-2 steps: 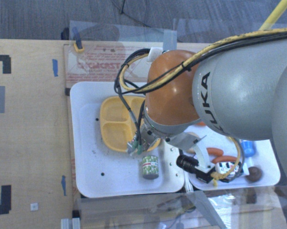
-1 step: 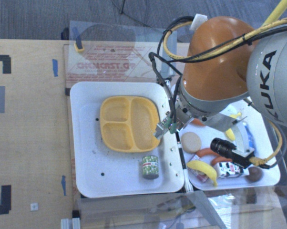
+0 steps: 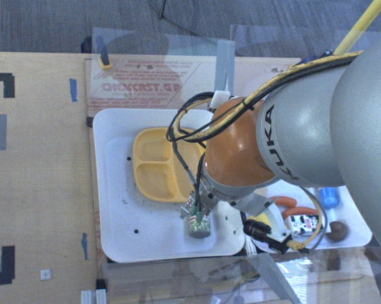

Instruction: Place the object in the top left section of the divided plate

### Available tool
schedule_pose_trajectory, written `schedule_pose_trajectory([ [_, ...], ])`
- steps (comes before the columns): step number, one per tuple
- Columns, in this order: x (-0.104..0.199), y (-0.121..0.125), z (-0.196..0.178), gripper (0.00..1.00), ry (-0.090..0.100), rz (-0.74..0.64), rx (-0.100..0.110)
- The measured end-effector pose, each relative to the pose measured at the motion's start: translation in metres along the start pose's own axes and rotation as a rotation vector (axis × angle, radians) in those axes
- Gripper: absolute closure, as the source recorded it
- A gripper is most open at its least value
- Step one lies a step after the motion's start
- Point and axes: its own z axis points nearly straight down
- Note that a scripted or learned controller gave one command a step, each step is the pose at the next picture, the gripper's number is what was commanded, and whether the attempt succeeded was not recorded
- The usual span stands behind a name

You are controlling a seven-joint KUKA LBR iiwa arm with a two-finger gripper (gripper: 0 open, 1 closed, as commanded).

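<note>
While the smooth yellow divided plate lies nearby, whether the claw is clenched I cannot tell.

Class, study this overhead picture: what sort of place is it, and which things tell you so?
Probably a robotics lab test bench, not a kitchen: a grey-and-orange KUKA robot arm reaches over a shallow white plastic bin holding a yellow divided plate, and blue tape marks dot the wooden benchtop.

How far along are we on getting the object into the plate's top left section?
Nothing looks placed yet: the visible sections of the yellow plate hold nothing. The gripper hangs over the white bin floor just below the plate's lower right corner; I can't tell whether it carries anything. Reaching the top left section remains.
</note>
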Motion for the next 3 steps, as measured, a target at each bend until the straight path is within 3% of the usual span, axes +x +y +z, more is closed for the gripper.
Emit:
schedule_pose_trajectory([
  [1, 0.033, 0.038, 0.058, 1.00, -0.006, -0.193, -0.008],
  [2, 0.066, 0.065, 0.011, 1.00, -0.001, -0.269, -0.002],
  [3, 0.049, 0.073, 0.058, 1.00, -0.003, -0.221, -0.011],
])
